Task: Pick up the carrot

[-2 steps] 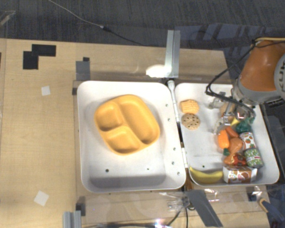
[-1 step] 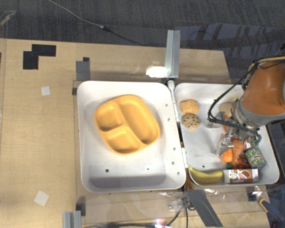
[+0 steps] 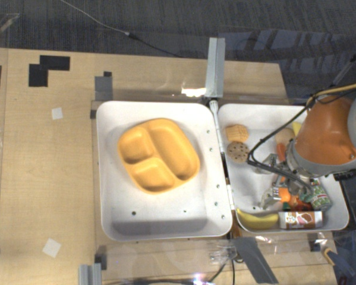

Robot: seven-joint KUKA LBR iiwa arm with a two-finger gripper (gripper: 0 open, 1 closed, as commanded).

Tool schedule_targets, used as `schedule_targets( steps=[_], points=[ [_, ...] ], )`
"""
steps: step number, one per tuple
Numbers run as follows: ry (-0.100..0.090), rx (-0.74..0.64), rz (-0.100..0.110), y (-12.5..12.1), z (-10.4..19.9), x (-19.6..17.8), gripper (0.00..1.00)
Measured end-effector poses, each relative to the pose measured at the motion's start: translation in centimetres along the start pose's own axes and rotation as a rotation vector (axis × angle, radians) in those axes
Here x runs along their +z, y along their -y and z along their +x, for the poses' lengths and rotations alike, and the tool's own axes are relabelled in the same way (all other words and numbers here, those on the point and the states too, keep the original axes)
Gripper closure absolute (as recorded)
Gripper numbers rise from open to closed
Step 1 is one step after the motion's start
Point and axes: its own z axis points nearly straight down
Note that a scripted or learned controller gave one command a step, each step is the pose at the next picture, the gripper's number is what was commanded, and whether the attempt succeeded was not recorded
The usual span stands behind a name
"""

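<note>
My gripper (image 3: 275, 195) is low in the right bin (image 3: 249, 180), near its front, below the orange band of the arm (image 3: 323, 135). Right against the gripper lies a small orange piece (image 3: 288, 199) that looks like the carrot, mostly covered by the gripper and wrist. Whether the carrot is between the jaws cannot be made out. A second thin orange sliver (image 3: 283, 152) shows at the edge of the arm, further back.
The right bin also holds a banana (image 3: 258, 219) along the front wall, a labelled bottle (image 3: 302, 219), a green packet (image 3: 318, 198), a chocolate-chip cookie (image 3: 237, 152) and a tan biscuit (image 3: 238, 133). A yellow divided plate (image 3: 158, 154) sits in the left bin (image 3: 115, 218).
</note>
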Motion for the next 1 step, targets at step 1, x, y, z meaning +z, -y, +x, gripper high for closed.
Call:
schedule_targets(
  steps=[1],
  points=[
    [0.007, -0.006, -0.001, -0.19, -0.33, -1.23, 1.0]
  ],
)
